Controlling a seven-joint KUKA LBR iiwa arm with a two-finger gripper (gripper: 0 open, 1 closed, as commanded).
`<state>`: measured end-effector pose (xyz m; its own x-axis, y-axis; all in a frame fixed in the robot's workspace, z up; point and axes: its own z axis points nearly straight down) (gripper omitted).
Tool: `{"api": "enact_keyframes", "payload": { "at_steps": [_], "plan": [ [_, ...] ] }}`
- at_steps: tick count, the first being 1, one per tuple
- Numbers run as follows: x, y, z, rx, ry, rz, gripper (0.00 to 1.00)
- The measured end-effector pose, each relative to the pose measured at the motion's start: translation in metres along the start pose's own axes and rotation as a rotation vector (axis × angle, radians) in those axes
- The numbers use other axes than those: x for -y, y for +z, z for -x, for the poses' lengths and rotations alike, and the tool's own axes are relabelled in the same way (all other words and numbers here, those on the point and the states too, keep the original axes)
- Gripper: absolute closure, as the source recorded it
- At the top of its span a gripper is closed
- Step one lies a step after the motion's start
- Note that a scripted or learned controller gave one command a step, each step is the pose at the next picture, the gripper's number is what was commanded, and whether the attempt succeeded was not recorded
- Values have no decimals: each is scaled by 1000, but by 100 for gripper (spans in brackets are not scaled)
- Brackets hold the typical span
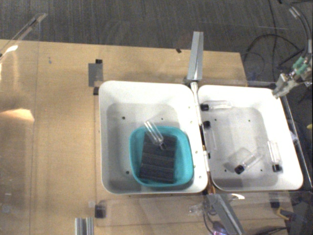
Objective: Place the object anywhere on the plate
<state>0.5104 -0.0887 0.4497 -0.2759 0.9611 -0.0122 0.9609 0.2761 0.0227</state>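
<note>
Bench: pale wood bench (58, 146) on grey carpet, two white bins side by side.
Plate: teal plate (185, 155) in left bin (112, 131), bearing a black ridged block (157, 161) and a clear vial (153, 131).
Gripper: the gripper (287, 82) sits at the right bin (288, 175)'s far corner; whether it's clenched I can't tell.
Advice: I'd grasp a vial (243, 160) across its middle, then lower it onto bare teal.

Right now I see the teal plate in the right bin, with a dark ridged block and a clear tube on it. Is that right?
Not quite. The camera view shows the teal plate in the left bin, not the right bin. The dark ridged block and a clear tube do lie on it.
</note>
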Motion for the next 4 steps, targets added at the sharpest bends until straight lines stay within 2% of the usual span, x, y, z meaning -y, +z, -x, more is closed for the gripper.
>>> {"api": "enact_keyframes", "payload": {
  "at_steps": [1,2,3,4],
  "plan": [
    [-7,170,-19,-11,-57,-17,100],
    [4,242,-86,-12,-114,-17,100],
    [4,242,-86,-12,-113,-16,0],
    [2,231,-86,-10,-115,-10,100]
  ]
}}
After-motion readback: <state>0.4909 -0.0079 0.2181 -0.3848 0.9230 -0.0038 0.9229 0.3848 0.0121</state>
